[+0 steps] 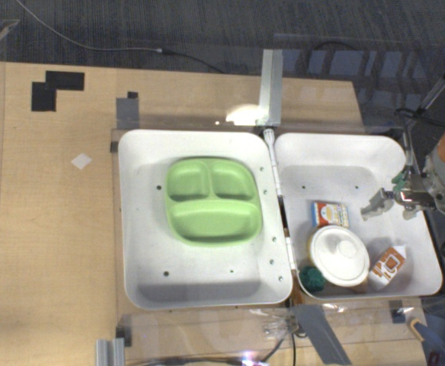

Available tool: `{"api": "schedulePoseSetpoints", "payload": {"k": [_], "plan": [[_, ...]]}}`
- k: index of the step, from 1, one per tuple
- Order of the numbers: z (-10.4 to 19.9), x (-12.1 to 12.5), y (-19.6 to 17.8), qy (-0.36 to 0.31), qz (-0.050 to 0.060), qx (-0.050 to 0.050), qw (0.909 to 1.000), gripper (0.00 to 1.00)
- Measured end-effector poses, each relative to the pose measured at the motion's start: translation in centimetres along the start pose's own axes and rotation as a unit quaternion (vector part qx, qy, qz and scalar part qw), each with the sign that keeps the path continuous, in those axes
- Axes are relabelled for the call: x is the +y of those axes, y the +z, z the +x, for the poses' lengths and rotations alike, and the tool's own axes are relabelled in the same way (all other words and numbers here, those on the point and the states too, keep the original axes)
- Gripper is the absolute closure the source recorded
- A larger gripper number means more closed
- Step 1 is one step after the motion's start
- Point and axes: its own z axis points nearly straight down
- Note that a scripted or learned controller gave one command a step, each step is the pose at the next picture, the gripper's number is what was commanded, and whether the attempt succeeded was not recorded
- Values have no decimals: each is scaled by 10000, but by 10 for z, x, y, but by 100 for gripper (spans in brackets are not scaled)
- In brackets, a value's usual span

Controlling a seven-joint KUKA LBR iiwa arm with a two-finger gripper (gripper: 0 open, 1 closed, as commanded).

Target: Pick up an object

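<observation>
Camera view shows you the gripper point(391, 202) over the right bin point(337, 152), fingers apart and holding nothing; below it sit a small carton point(331, 214), white lidded bowl point(340, 255) and orange box point(388, 265).

Wooden surface point(55, 227), black tape marks point(55, 88) at far left, grey carpet point(169, 10), thin cable point(93, 46) across it

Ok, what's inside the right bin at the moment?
The right bin holds a small carton, a white lidded bowl, a green object partly hidden by that bowl, and an orange-and-white carton. What the bowl contains is covered by its lid.
</observation>
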Motion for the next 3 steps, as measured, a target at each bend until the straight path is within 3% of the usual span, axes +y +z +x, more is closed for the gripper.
{"api": "schedulePoseSetpoints", "payload": {"k": [1,2,3], "plan": [[-18,-6,-37,-2024,-19,-10,9793,0],[0,39,71,-1617,-7,-2,9868,0],[-32,-11,49,-3536,-19,-10,9354,0]]}}
